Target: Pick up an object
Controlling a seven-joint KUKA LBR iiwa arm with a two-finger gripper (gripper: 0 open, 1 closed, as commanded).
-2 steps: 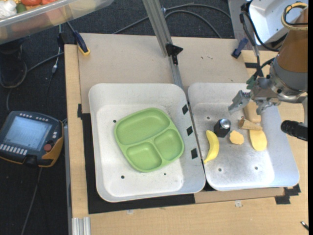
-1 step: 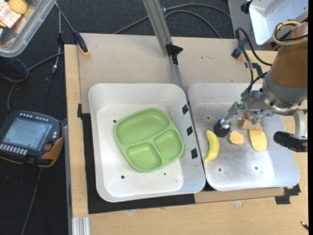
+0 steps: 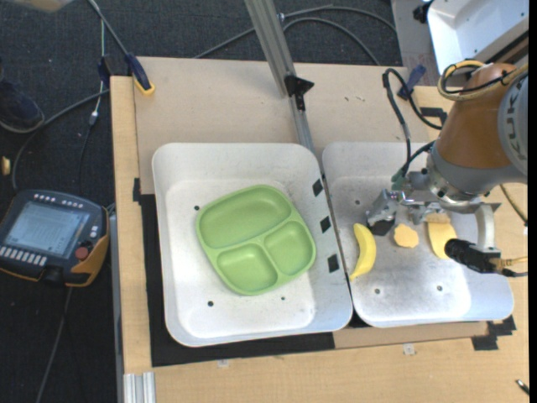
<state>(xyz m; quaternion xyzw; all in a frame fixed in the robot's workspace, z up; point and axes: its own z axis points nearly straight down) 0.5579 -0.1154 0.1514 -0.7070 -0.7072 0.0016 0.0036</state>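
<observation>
In the right bin (image 3: 419,300) a yellow banana (image 3: 362,250) lies near the left wall, curved and pointing away from me. To its right sit a small orange-yellow piece (image 3: 406,238) and a larger yellow piece (image 3: 439,234). My gripper (image 3: 391,211) hangs low over the bin's middle, just above and between the banana's top end and the orange-yellow piece. I see none of these objects lifted; all rest on the bin floor.
The left bin (image 3: 180,309) holds a green divided plate (image 3: 254,238). A grey metal pole (image 3: 281,53) slants down to the gap between the bins. A teach pendant (image 3: 50,238) lies off the bench at left.
</observation>
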